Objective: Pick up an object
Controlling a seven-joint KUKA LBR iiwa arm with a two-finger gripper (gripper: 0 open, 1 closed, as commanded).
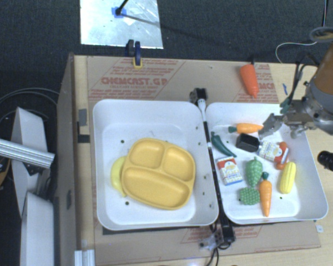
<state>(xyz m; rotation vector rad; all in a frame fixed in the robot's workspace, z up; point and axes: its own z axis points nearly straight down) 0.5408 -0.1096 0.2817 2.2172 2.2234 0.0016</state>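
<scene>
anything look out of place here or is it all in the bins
One thing: an orange carrot lies on the cardboard behind the right bin, outside both bins. The other toy foods sit inside that bin, and the yellow tray fills the left bin.

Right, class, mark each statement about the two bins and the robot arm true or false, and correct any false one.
1. The yellow divided tray lies in the left bin. True.
2. The corn cob lies in the left bin. False: it lies in the right bin, near its right wall.
3. An orange carrot lies outside both bins, on the cardboard behind the right bin. True.
4. The tool holds the black block. False: the block lies on the bin floor, apart from the tool.
5. Another carrot lies in the right bin beside the corn cob. True.
</scene>
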